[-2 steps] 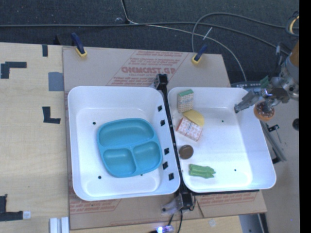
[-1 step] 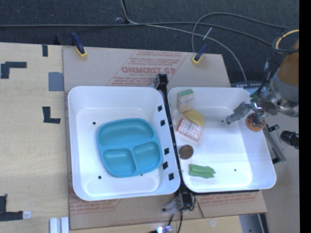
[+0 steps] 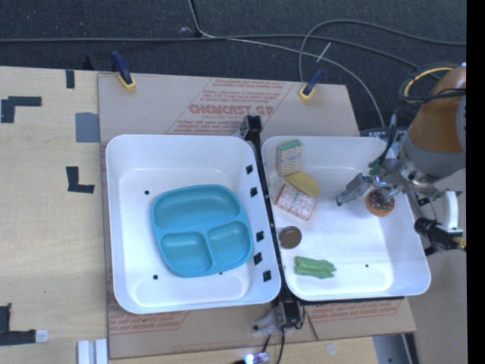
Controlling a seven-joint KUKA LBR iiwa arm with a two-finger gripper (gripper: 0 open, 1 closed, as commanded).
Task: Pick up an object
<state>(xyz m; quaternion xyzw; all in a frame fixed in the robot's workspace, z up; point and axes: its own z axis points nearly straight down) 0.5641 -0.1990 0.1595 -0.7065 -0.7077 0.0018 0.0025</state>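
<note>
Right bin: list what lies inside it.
Right bin holds a green-topped box, yellow wedge, patterned packet, brown disc, green toy and an orange-brown piece partly hidden beneath the gripper.

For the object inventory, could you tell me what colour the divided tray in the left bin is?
Light blue; the divided tray shows plainly in the camera view.

left bin (image 3: 125,203): blue divided plate (image 3: 201,229). right bin (image 3: 402,275): green box (image 3: 289,157), yellow wedge (image 3: 301,183), patterned packet (image 3: 295,202), brown disc (image 3: 290,237), green vegetable (image 3: 314,267), gripper (image 3: 362,189) over right side.
</note>
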